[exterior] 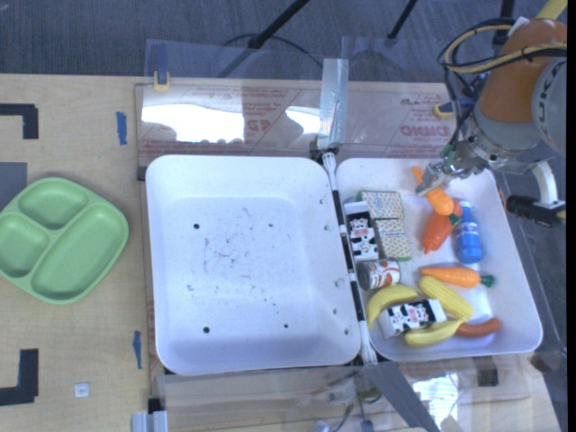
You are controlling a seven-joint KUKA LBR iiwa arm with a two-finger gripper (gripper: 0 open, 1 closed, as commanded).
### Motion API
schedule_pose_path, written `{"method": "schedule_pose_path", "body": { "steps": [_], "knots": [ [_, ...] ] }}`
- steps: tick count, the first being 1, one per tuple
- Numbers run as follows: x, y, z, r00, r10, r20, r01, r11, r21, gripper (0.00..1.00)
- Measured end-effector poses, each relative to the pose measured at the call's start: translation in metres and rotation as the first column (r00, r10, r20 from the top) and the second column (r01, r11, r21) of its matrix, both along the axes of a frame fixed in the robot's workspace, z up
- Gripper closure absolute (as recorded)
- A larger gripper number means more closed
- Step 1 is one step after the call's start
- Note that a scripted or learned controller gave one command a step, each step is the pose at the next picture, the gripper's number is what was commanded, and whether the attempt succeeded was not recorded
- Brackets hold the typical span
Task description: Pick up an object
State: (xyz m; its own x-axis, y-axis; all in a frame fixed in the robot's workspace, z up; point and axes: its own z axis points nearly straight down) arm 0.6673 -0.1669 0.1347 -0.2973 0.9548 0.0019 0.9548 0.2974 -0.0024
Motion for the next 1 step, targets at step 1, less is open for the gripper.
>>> {"method": "schedule_pose_path", "body": {
  "steps": [1],
  "knots": [
    [0.0008, 0.0458, 0.0597, 0.998, -0.063, 0.002, 0.063, 0.998, -0.002, 1.0]
  ]
}}
